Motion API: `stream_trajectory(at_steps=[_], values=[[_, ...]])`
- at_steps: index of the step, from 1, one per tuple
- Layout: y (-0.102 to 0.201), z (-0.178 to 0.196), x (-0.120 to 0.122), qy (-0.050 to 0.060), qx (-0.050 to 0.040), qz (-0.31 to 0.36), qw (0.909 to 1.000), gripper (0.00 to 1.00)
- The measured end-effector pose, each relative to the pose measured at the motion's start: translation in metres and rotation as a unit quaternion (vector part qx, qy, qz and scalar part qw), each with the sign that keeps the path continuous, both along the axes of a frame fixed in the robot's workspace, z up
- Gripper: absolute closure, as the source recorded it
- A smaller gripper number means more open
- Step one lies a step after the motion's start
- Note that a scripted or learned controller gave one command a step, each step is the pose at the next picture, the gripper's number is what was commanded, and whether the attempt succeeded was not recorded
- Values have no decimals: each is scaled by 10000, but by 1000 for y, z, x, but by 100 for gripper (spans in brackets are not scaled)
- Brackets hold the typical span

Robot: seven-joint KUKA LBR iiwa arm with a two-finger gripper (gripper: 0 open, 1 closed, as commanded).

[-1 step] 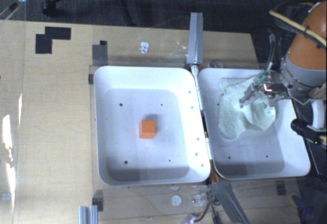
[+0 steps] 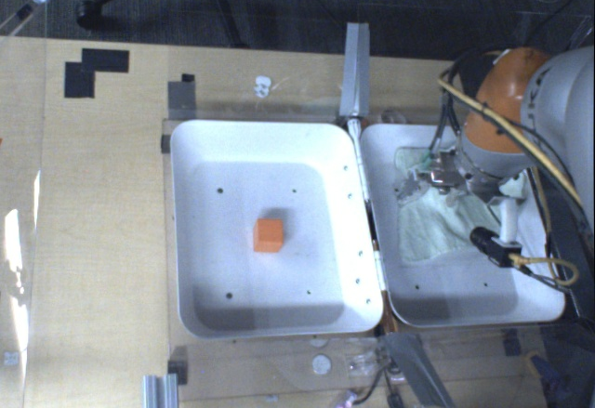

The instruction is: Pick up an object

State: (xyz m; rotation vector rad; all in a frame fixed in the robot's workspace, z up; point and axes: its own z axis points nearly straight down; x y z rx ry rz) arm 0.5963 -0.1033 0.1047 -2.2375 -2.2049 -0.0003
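Camera view: 1 pincer (image 2: 435, 176), fingers' state cannot be told, low over pale cloth (image 2: 437, 225) in right bin (image 2: 465, 309). 1 orange block (image 2: 269, 235), well left of pincer, in left bin (image 2: 200, 211).

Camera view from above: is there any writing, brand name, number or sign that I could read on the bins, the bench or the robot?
No text can be read.
Black shapes on the bench: plain patches, no letters.
Small white mark behind the left bin: too small and blurred to read.
Orange block, right bin, pale cloth, arm: no label or number visible.
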Motion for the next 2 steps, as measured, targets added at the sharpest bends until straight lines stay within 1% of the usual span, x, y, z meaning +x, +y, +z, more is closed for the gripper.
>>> stream_trajectory(at_steps=[1,2], values=[[31,81,-27,-23,1,-87,10000,0],[15,-15,-26,-76,-6,-95,9999,0]])
